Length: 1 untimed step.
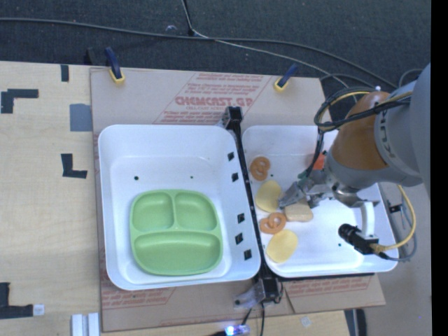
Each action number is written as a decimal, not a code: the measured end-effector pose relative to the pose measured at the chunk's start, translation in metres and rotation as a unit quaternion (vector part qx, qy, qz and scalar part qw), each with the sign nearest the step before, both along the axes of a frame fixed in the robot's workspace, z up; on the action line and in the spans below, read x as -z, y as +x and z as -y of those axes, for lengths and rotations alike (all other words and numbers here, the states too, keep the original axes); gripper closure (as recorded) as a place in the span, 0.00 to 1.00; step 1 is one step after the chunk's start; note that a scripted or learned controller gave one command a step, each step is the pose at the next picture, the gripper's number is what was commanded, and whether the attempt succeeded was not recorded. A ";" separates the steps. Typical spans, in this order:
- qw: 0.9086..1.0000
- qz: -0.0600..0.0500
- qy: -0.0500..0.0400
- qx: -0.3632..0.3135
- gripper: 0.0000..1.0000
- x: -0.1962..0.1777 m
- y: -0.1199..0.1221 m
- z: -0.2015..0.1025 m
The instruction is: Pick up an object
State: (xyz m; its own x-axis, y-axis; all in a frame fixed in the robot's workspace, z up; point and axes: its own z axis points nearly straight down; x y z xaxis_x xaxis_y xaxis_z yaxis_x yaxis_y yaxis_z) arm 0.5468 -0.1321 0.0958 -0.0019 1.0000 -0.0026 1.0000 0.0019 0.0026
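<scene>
Camera view looks down at a slant on the desk (42,187), where two shallow white bins sit side by side. The left bin (115,152) carries a green divided plate (175,231). The right bin (329,261) holds a cluster of small food-like pieces — an orange pretzel shape (260,166), a pale yellow slice (267,196), an orange ring (273,222), a yellow chip (282,246) and a tan piece (299,213). The grey arm (392,138) with its orange band reaches in from the right and covers much of this bin. The pincer (294,198) is low over the cluster, just beside the tan piece — whether its tips are spread or closed cannot be told, since they blur into shadow. A small red-orange bit (318,162) peeks out beside the wrist, mostly hidden.
</scene>
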 end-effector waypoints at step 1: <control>1.000 0.000 0.001 0.001 1.00 -0.047 -0.008 0.001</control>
State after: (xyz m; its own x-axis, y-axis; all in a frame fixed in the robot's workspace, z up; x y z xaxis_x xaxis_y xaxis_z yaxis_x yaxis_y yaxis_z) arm 0.5386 -0.1334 0.1429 -0.0002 1.0000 -0.0004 1.0000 0.0002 0.0017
